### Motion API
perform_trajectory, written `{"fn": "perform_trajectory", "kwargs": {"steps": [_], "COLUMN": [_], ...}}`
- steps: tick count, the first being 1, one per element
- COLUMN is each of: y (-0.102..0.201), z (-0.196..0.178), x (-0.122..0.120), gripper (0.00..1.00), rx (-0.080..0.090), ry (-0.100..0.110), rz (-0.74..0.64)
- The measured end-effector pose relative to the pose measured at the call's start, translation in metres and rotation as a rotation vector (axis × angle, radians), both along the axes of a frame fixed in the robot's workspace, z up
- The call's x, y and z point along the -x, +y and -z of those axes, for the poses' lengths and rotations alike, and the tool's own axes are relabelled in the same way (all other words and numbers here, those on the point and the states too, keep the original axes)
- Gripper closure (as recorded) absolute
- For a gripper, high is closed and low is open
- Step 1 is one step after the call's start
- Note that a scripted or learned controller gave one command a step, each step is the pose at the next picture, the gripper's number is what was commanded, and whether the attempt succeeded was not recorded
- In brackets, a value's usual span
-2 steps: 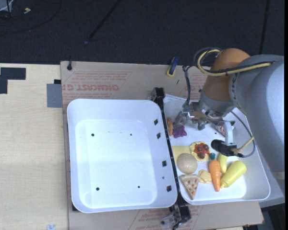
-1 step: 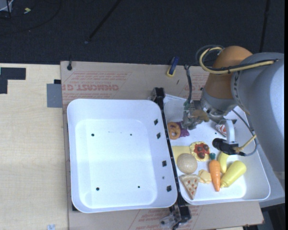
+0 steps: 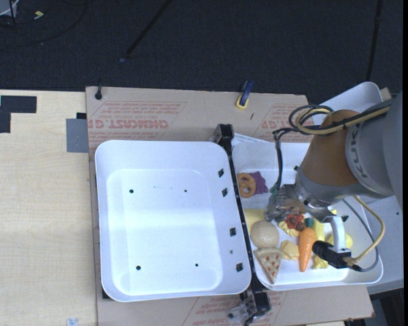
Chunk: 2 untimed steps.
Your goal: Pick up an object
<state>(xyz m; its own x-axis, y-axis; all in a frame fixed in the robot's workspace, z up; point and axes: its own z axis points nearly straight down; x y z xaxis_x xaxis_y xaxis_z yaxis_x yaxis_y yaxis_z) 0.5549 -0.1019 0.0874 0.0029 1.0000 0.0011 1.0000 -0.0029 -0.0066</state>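
Note:
The right bin (image 3: 258,156) holds a heap of toy food: a pretzel on a purple piece (image 3: 247,181), a tan bun (image 3: 264,234), a pizza-like wedge (image 3: 269,263), an orange carrot (image 3: 304,248), a small red piece (image 3: 296,221) and yellow bits (image 3: 321,233). My gripper (image 3: 283,209) is down in this bin, just above the red piece and to the right of the bun. The orange-banded wrist covers much of it, and nothing shows between its fingers.
The left bin (image 3: 164,219) sits beside it, divided by a black clamp bar (image 3: 234,202). Cables loop off the wrist over the right bin's far corner (image 3: 302,117). A blue-yellow clip (image 3: 243,95) lies on the cardboard behind.

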Motion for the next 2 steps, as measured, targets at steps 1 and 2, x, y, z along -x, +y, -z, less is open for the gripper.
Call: {"fn": "perform_trajectory", "kwargs": {"steps": [1,2], "y": [0.010,0.010], "z": [0.000,0.000], "x": [-0.067,-0.009], "gripper": [1.00,1.00], "rx": [0.001,0.000], "ry": [-0.009,-0.001], "rz": [-0.005,-0.002]}}
